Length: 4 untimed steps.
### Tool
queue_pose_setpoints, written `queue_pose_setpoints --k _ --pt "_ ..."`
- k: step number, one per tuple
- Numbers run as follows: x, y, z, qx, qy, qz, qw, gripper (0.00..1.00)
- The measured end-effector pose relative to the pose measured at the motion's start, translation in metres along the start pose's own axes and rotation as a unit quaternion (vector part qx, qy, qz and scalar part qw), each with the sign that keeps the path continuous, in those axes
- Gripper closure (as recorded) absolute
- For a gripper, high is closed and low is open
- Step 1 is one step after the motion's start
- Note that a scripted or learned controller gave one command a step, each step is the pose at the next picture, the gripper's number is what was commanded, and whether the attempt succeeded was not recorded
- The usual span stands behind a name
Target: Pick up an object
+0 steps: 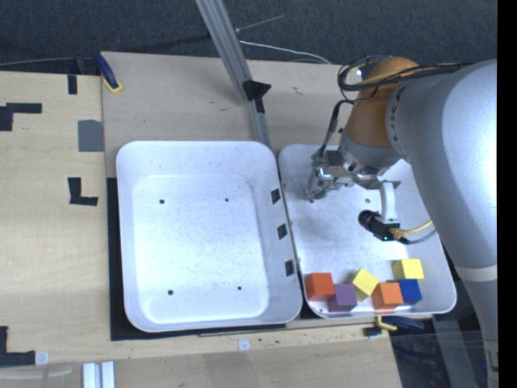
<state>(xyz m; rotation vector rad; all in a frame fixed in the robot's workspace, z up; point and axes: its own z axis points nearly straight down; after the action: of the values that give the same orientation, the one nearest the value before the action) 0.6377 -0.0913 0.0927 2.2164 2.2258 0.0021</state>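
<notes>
Several small blocks lie along the near edge of the right bin [323, 233]: an orange block [320, 284], a purple block [345, 297], a yellow block [365, 281], a second orange block [388, 294], a blue block [409, 290] and another yellow block [410, 268]. My gripper [316, 187] hangs over the far left part of the right bin, well away from the blocks. Nothing shows between its fingers.
The left bin [198, 233] lies beside the right one. A slanted metal pole [229, 51] rises behind the bins. The grey arm [452, 152] covers the right bin's right side. Black tape marks sit on the bench at left.
</notes>
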Motion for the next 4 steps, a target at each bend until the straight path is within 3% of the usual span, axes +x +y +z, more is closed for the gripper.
queue_pose_setpoints --k 1,2,3,4 --pt "0.001 0.009 0.001 0.001 0.000 0.001 1.0000 1.00" --pt "-0.011 -0.065 0.001 0.004 0.000 0.003 1.0000 1.00" --pt "-0.003 -0.033 -0.019 0.000 0.000 0.001 1.0000 1.00" --pt "-0.017 -0.101 -0.007 0.005 0.000 0.003 1.0000 1.00"
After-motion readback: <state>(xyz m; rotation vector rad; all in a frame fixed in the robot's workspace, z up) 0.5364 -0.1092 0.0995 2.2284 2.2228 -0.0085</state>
